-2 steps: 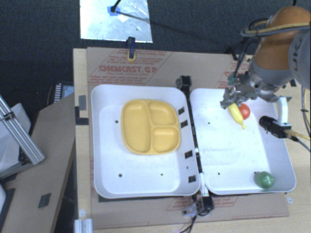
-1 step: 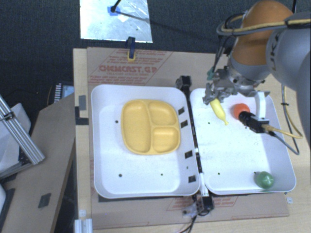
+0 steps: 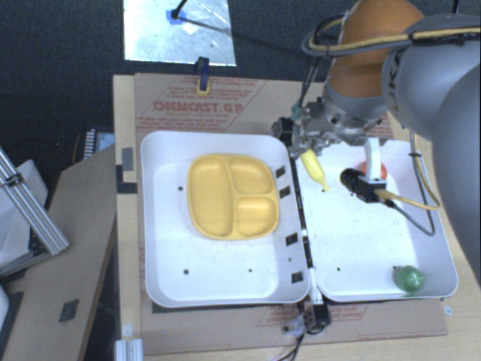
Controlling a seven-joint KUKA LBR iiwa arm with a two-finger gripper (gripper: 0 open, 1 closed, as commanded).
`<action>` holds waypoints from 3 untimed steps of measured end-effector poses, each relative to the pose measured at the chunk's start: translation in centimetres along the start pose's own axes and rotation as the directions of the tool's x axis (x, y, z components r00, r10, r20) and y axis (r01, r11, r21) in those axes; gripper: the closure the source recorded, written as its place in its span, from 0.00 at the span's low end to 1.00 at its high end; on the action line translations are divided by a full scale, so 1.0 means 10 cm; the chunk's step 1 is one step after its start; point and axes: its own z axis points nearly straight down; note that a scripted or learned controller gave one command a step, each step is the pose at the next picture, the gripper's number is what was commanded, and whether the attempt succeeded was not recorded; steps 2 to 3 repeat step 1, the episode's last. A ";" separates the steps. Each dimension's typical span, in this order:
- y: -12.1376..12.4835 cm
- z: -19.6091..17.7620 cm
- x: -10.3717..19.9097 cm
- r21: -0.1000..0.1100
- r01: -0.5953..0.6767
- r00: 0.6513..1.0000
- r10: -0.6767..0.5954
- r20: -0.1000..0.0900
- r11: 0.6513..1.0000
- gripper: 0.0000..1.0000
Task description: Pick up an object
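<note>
One yellow banana (image 3: 313, 168) sits right under the fingers (image 3: 304, 147); clamped or not, cannot tell.

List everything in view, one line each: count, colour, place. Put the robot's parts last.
left-hand bin: one, white, on the cardboard.
right-hand bin: one, white, right beside the first.
divided plate: one, yellow, middle of the left-hand bin.
banana-shaped thing: one, yellow, far left corner of the right-hand bin, just below the gripper.
ball: one, green, near right corner of the right-hand bin.
cardboard sheet: one, brown with red lettering, under both bins.
clamp: one, blue and yellow, at the cardboard's far edge.
shiny sheet: one, silver, on the dark floor beyond the bench.
arm: one, grey with an orange band, reaching in from the right.
gripper: one, dark, over the right-hand bin's far left corner.
</note>
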 end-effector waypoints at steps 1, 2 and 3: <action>-0.06 0.14 0.62 0.003 0.000 1.000 0.000 -0.001 1.000 1.00; -0.06 0.14 0.62 0.003 0.000 1.000 0.000 -0.001 1.000 1.00; -0.06 0.14 0.62 0.003 0.000 1.000 0.000 -0.001 1.000 1.00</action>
